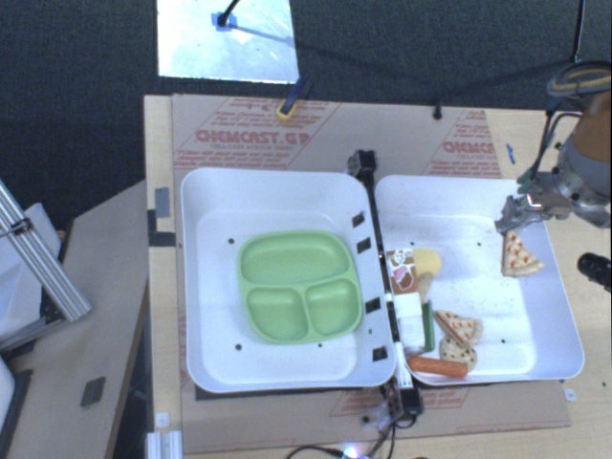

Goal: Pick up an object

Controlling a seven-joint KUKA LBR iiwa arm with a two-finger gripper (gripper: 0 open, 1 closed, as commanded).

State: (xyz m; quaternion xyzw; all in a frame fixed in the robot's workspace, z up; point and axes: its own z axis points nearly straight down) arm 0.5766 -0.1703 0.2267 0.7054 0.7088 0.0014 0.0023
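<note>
We see the bench (115,256), a pale tan surface, carrying a cardboard sheet (258,132) printed in red with "CHEMCAST GP"; the same red lettering shows again, partly cut off, near the right corner. On that sheet sit two shallow white bins side by side. The left bin (210,208) holds a light green divided plate (298,285) with three compartments. The right bin (555,342) holds the small toy foods.

The grey arm (588,151) reaches in from the right, and its gripper (516,216) hangs over the far right part of the right bin. We cannot tell how the fingers stand; nothing shows between them.

Just below the gripper, lying flat on the bin floor, is a pizza slice (519,254), a tan wedge dotted with red; whether the gripper touches it we cannot tell. Along the bin's left wall lie a yellow block (426,261), a red and white piece (402,273), a white block (409,316) and a thin green stick (429,325). Near the front edge lie a second wedge with a red rim (459,328), a speckled cookie-like piece (459,355) and an orange carrot (440,366), which touches the cookie-like piece.
</note>
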